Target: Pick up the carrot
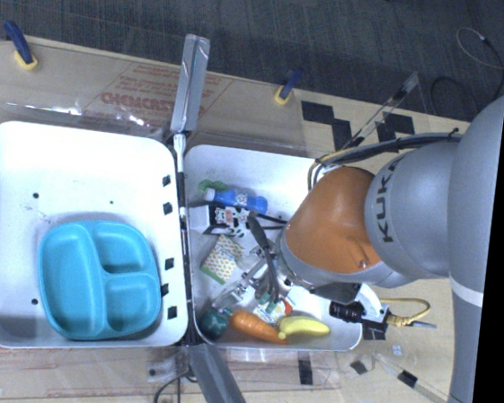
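1. Sitting at the near edge of the right bin point(239, 160), the carrot point(256, 327) lies between a dark green thing point(214, 324) and a banana point(303, 327).
2. Gripper point(261, 283) hovers just above it; can't tell how it's set.
3. Left bin point(23, 147) holds a blue tray point(98, 280).

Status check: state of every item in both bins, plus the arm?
Orange carrot: lying flat in right bin, not lifted.
Yellow banana: lying beside carrot, touching it.
Blue divided plastic tray: flat in left bin, right side up.
Gripper: low in right white bin, just above carrot.
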